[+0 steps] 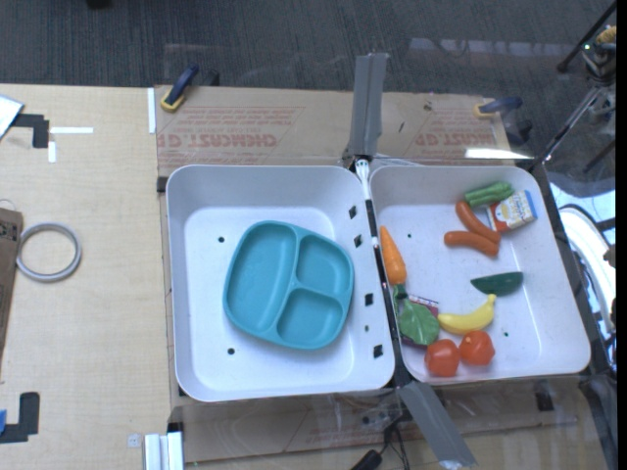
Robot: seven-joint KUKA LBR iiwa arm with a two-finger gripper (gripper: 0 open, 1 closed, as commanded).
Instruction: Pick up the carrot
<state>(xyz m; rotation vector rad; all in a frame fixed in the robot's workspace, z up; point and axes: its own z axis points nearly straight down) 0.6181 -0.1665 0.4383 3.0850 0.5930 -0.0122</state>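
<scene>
**Carrot lies hard against the bin wall: a tight place for the jaws**

The carrot (392,255) lies in the right bin (558,262), along its left wall and touching it or nearly so, thin tip pointing to the far side and thick end towards the near side. Whether the jaws are open or closed cannot be told from this view.

It looks like a toy of hard plastic, so I judge it light, stiff, smooth and rather slippery, not fragile. Its taper means a squeeze near the tip could shoot it out from between the jaws. The thick half is the better hold, with the jaws set across its width.

The trouble is room. One jaw would have to come down between carrot and wall, where little or no gap can be made out. The other jaw has bare floor on the open side. Just beyond the thick end sits a leafy green toy (418,323), near enough to foul jaws set too far that way. The banana (468,313) and the red sausages (472,233) lie well apart from any closing path.
</scene>
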